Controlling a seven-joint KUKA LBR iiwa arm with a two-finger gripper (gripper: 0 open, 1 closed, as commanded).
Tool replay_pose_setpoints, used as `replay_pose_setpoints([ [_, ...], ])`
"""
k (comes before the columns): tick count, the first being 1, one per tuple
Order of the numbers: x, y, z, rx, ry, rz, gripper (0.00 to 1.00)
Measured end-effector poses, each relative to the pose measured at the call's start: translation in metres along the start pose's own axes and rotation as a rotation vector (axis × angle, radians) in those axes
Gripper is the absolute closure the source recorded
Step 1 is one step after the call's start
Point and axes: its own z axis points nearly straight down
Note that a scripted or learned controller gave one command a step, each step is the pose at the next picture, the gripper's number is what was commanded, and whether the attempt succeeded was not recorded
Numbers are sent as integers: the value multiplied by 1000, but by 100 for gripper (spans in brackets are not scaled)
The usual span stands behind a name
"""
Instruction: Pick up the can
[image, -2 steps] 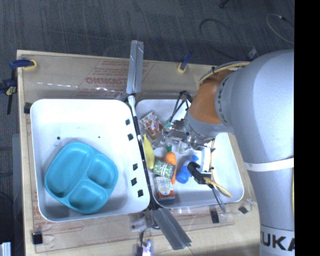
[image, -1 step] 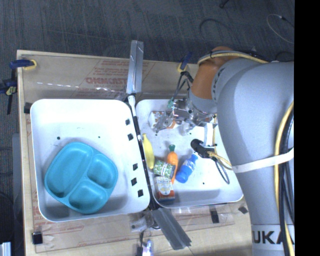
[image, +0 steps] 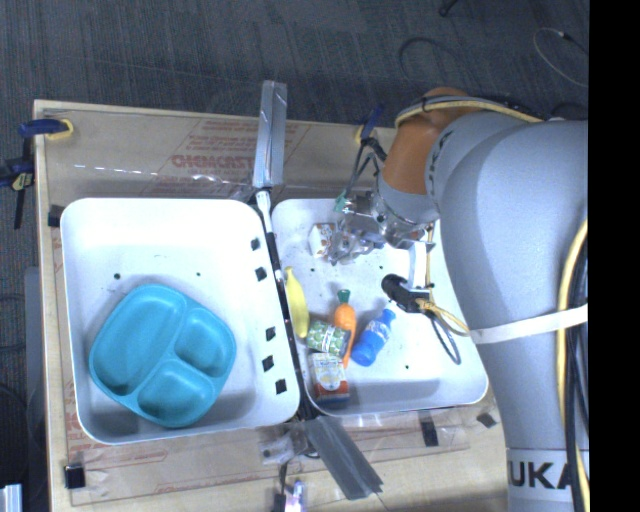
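Note:
The can (image: 324, 338), small with a green patterned label, lies in the right bin (image: 455, 375) near its left wall. It sits between a yellow banana-shaped piece (image: 297, 305) and an orange bottle (image: 344, 324). My gripper (image: 340, 241) hangs over the far part of the right bin, well behind the can and apart from it. Nothing shows between the gripper and the bin floor there.
A blue bottle (image: 372, 339) lies right of the orange one. A red and white container (image: 330, 377) rests against the bin's near left corner. The left bin (image: 90, 235) holds a blue divided plate (image: 160, 352). The arm covers the right bin's right side.

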Motion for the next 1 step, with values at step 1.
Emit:
replay_pose_setpoints([
  [1,-1,-1,1,6,-2,-1,0],
])
